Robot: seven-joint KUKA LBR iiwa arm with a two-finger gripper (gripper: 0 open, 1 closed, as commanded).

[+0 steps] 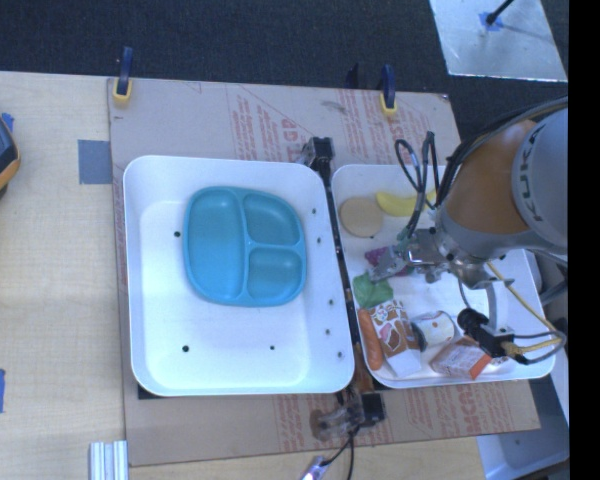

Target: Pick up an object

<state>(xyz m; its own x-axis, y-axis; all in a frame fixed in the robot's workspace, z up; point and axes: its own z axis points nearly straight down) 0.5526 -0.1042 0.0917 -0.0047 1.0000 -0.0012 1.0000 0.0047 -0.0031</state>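
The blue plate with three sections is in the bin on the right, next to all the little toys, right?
Not quite. In the camera view the blue three-section plastic plate lies in the left white bin, alone; the small items are in the right white bin.

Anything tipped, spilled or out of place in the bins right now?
Nothing stands out. The blue plate lies flat in the left bin. The right bin holds a jumble of small items, such as a tan disc and a yellow piece, all inside its rim. The gripper is over that bin.
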